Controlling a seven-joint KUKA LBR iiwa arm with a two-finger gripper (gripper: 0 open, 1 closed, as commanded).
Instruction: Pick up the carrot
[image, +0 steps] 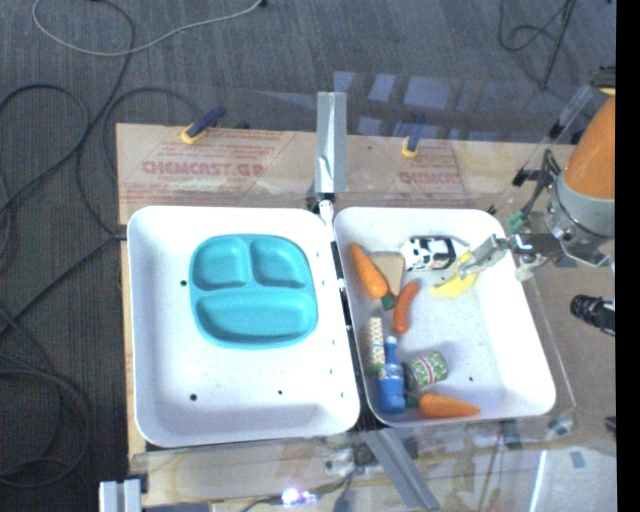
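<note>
Camera view: gripper (487, 252) hovers at the right bin's (520, 330) top right, whether it's spread or closed I cannot tell. Nearest carrot (368, 270) lies untouched by the left wall. Nothing lifted; reach, grasp and pickup remain.

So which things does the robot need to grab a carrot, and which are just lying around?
For the job: carrots, end effector.

Lying about: blue plate, toy cow, can, blue bottle, yellow toy.
</note>
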